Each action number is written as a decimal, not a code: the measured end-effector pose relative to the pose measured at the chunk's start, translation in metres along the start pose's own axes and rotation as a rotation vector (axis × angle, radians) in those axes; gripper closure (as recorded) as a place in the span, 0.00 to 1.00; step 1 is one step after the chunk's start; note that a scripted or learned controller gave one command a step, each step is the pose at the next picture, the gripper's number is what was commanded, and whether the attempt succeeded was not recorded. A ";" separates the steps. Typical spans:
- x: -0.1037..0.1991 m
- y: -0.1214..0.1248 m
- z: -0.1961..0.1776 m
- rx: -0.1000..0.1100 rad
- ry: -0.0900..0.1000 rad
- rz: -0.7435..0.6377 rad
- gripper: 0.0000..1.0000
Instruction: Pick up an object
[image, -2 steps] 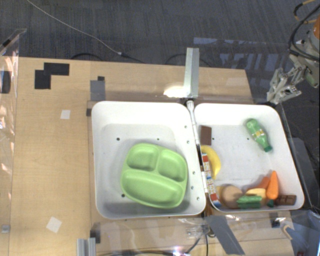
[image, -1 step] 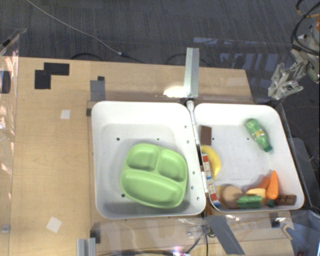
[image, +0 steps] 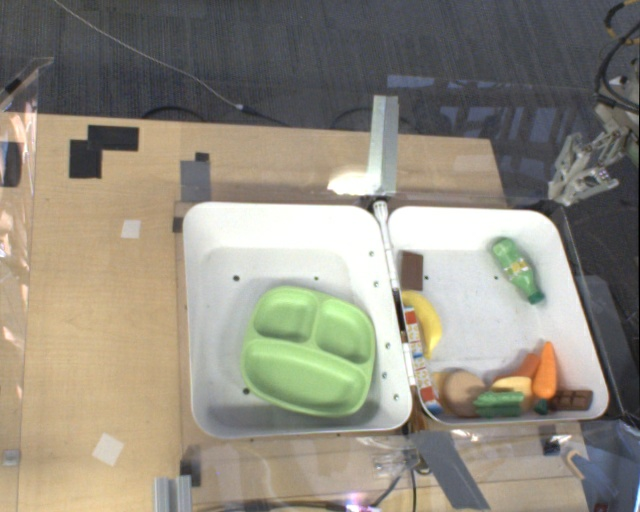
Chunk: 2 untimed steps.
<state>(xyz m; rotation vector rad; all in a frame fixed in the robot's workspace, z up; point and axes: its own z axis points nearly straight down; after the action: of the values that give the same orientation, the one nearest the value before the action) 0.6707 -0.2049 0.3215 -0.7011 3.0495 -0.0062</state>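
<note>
Because any of the small toys would satisfy the task, the choice turns on which lies handiest to the jaws, and the view reads best from its near edge outward. Nearest, in the front corner of the shallow white plastic right bin (image: 470, 300), a crowded heap sits touching: a tapered orange plastic carrot (image: 545, 370) standing on a slant, a flat green block (image: 498, 402), a pale yellow wedge (image: 512, 384), a dull tan rounded lump (image: 460, 388) and a dark brown bar (image: 572, 400); packed so tightly, these would likely be awkward to separate. Farther in, a curved, glossy yellow plastic banana (image: 428, 322) lies against the dividing wall, and beside it, in the shallow white left bin (image: 220, 250), rests a smooth lime-green divided plate (image: 310, 350), broad and low-rimmed. Beyond the banana a small brown rectangular block (image: 411, 267) lies flat. Farther still, alone on bare floor, lies the small green plastic bottle (image: 516, 268), its long axis running from the far left down to the near right, cap end nearer. Farthest, outside the right bin's far right corner above the pale wooden tabletop (image: 90, 330), hang the jaws; whether they are released or clenched I cannot tell. The bottle lies nearest them, inward and to the left.
</note>
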 end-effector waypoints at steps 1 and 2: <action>0.001 0.006 0.021 -0.001 0.002 0.308 1.00; -0.002 0.006 0.006 0.005 -0.011 0.305 1.00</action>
<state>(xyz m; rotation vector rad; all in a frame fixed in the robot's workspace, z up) 0.6700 -0.1988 0.3156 -0.2283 3.1087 -0.0075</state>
